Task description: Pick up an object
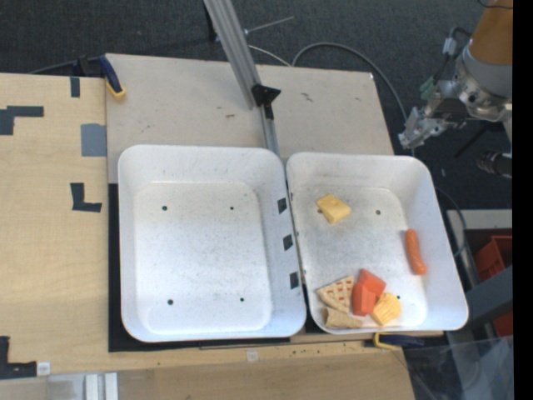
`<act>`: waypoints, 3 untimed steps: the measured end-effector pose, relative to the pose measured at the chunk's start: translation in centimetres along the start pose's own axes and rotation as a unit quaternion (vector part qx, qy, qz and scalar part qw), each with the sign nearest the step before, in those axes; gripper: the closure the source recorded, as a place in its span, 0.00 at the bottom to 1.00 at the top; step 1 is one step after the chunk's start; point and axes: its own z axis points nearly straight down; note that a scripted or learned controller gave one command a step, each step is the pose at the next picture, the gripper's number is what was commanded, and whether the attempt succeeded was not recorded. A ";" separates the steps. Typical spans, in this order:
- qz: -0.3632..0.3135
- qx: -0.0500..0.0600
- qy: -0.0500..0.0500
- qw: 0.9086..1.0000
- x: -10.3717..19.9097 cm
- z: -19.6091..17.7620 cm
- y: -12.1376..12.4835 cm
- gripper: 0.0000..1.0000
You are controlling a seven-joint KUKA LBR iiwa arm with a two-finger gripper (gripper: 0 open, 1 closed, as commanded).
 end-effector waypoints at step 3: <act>-0.002 0.004 0.001 1.000 15.7 2.8 -4.9 1.00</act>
